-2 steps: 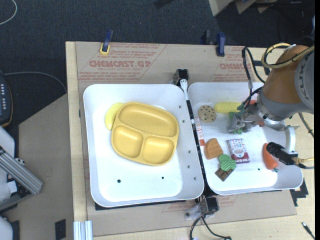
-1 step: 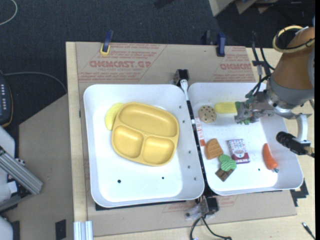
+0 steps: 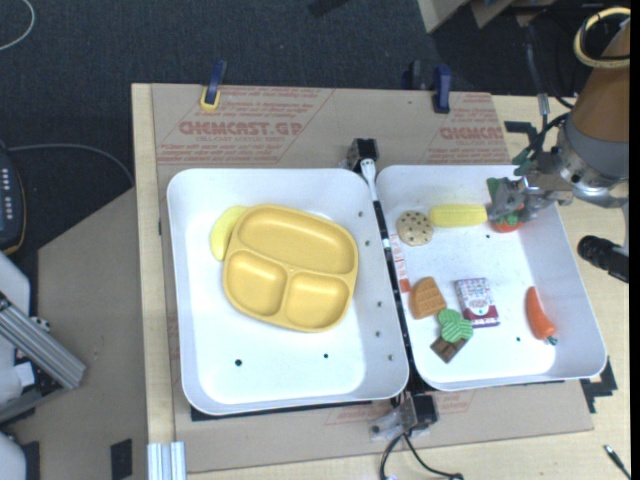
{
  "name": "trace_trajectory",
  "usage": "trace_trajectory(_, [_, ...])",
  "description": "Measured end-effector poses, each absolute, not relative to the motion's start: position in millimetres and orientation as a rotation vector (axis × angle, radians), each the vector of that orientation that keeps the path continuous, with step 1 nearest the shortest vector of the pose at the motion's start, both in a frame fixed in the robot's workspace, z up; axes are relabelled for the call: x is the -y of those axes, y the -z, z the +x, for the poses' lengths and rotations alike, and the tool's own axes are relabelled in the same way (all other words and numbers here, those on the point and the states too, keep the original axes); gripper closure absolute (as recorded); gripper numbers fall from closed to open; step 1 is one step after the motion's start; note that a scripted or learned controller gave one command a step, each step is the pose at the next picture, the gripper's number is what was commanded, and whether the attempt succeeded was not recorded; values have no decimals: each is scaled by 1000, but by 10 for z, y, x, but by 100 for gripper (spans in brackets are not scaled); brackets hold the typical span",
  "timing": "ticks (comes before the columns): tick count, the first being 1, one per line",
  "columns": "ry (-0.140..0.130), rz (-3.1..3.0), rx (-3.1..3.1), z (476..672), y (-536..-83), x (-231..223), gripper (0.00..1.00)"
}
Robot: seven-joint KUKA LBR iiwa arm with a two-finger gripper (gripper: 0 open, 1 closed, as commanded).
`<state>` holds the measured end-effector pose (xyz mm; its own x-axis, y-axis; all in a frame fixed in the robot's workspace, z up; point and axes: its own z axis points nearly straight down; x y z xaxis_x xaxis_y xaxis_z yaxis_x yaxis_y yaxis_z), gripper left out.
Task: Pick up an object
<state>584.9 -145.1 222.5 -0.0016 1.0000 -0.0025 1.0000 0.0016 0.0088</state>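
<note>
Two shallow white bins (image 3: 190, 268) sit side by side on a brown cardboard-covered bench. From above, the gripper (image 3: 508, 206) hangs low at the right bin's far edge, over a small red and green toy (image 3: 508, 220). Beside it, toward the left, lies a yellow corn cob (image 3: 457, 215), long axis left-right. Fingertips blur together; whether they are open, I cannot tell

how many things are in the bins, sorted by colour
yellow: 3, divided tray, flat piece beside it, corn cob
orange: 2, carrot, bread slice
tan: 1, cookie
red and white: 1, packet
green: 1, leafy piece
brown: 1, block
red: 1, small item under the hand
total: 10
</note>
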Motion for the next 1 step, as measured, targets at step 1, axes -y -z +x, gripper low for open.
trace_trajectory(1, [-2,2218,-2220,5856,-2253,1450,100])
